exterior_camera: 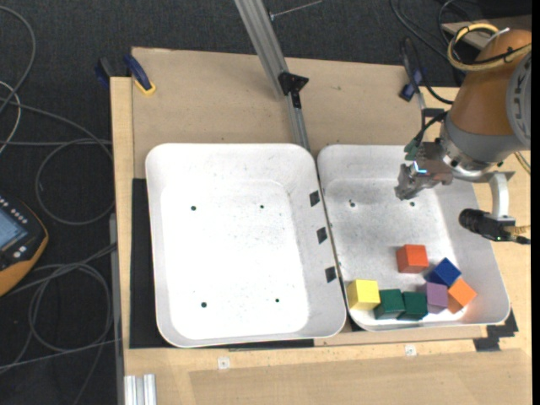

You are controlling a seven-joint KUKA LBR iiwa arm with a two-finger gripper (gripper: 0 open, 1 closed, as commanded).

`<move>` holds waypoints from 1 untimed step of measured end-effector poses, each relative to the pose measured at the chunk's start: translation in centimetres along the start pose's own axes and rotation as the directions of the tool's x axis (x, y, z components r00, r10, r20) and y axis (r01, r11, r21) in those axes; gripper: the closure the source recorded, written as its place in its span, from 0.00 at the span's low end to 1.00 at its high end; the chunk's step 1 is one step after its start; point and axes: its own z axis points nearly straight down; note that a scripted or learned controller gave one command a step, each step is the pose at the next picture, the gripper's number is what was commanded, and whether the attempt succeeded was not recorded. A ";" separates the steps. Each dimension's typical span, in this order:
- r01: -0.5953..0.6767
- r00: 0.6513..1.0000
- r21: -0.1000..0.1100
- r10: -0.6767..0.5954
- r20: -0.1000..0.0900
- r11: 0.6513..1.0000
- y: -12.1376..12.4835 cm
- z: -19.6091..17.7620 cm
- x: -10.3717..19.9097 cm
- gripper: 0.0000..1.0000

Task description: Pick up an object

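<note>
Hanging above the upper half of the right bin (pixel 472 251), the gripper (pixel 411 184) sits at the end of the arm (pixel 485 108), which comes in from about two o'clock. Whether it is open or closed I cannot tell; it reads as a dark blur, and nothing visible sits under it.

From this one slanted overhead view, the blocks cluster along the bin's near edge, toward five o'clock from the gripper and well apart from it. A red block (pixel 412 257) stands a little apart at the top of the group. Below it run a yellow block (pixel 364 293), two green blocks (pixel 402 304) touching each other, a purple block (pixel 436 294), a blue block (pixel 445 272) and an orange block (pixel 461 292), packed tight against the bin wall. The left bin (pixel 169 175) lies at nine o'clock.

These look like small rigid cubes, probably light, stiff and not fragile, with smooth faces that may slip a little. The red block seems the easiest pick, taken across two opposite side faces, since it has free space around it. Being a cube, it has no real long axis; its faces sit slightly turned against the bin's edges, so the fingers would need to match that turn.
</note>
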 end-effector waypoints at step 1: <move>0.001 1.000 0.001 -0.001 0.000 1.000 0.2 -4.5 0.4 1.00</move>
